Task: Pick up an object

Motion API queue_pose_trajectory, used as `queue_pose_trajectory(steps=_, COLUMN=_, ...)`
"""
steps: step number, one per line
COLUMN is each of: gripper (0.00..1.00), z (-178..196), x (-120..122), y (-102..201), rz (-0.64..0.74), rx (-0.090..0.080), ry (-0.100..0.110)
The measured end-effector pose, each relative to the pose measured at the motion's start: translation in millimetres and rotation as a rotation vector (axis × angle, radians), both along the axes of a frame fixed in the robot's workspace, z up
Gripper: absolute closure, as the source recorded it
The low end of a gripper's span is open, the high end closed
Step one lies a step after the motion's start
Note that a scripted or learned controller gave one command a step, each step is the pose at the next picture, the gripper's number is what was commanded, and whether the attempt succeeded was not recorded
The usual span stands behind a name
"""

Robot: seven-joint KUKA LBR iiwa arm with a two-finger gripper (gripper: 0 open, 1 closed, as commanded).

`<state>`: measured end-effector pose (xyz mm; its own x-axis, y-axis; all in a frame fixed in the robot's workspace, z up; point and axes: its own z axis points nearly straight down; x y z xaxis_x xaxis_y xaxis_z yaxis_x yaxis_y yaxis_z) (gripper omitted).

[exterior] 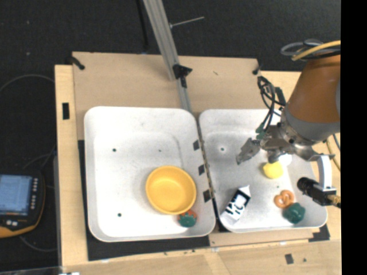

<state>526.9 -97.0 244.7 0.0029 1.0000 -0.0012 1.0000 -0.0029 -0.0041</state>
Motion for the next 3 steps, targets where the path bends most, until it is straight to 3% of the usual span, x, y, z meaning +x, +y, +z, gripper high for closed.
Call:
queue_pose_trajectory(steps=2, gripper=0.00, z=-84.8, x=0.3, y=-2.9, rz=0.002, rx=0.000, ry=0.001)
queue_pose_trajectory(steps=3, gripper=1.00, z=-71.4, x=3.1, y=-2.5, rz=-0.002, rx=0.002, ry=-0.009)
